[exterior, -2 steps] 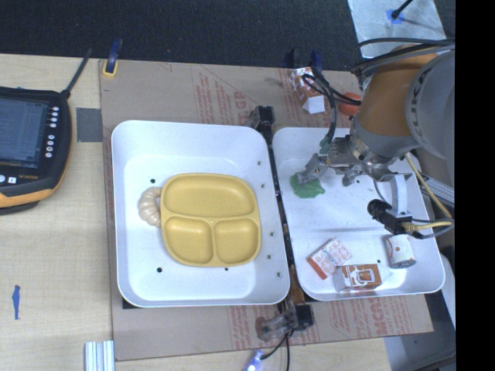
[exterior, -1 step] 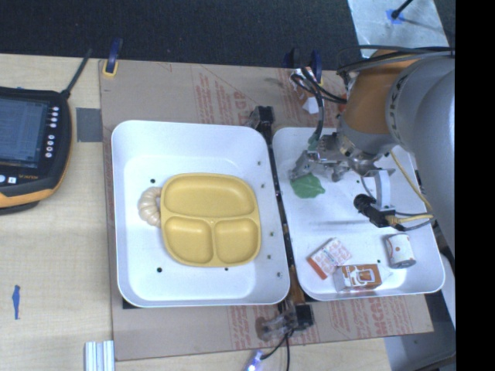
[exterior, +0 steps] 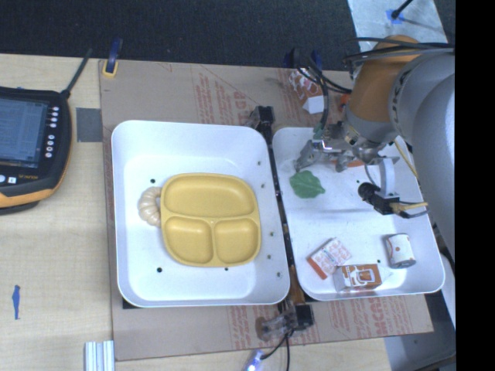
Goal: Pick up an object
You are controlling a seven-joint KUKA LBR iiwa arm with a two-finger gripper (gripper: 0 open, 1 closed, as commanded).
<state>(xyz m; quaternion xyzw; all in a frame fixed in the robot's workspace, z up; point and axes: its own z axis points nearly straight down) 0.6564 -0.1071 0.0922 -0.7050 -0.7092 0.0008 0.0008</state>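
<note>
Pick not yet made: nothing is lifted.

At centre left the yellow tray (exterior: 209,219) lies in the left bin (exterior: 128,207); right of centre, a green object (exterior: 307,184) rests on the right bin (exterior: 325,215) floor just below the gripper (exterior: 325,151), whose fingers look spread and grip nothing.

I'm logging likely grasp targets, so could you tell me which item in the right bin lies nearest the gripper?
The green object, just below the gripper. The packets and small can lie far off by the bin's front edge.
</note>
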